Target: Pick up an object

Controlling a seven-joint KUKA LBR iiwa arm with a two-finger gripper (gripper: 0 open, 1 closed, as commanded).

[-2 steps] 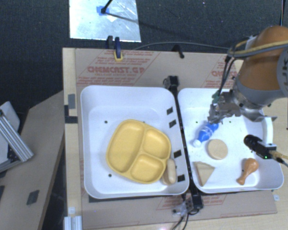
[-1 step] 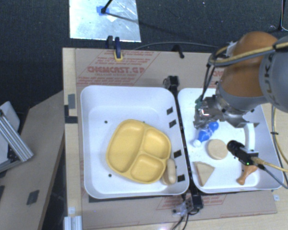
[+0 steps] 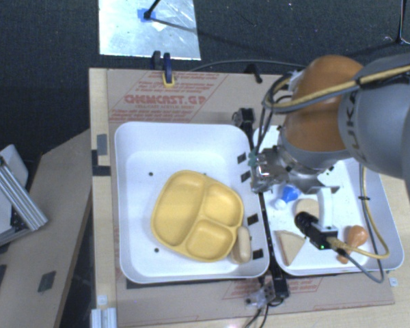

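The grey arm with its orange band hangs over the right bin point(image 3: 389, 248). My gripper point(image 3: 285, 188) points down near that bin's left wall, mostly hidden under the wrist. A small blue and white object point(image 3: 285, 196) lies right beneath it; whether the two touch is hidden. A tan wedge point(image 3: 290, 246) rests at the bin's front left. An orange-brown rounded piece point(image 3: 356, 236) sits toward the front right. In the left bin point(image 3: 133, 183) lies a yellow divided plate point(image 3: 197, 214), with a beige roll-shaped object point(image 3: 242, 244) against its front right edge.
A cardboard sheet point(image 3: 164, 98) lies under both bins. Black clips line the divider point(image 3: 265, 224) between the bins. A shiny foil square point(image 3: 149, 18) lies on the dark floor behind the bench, and a metal rail point(image 3: 14, 193) stands at the left.
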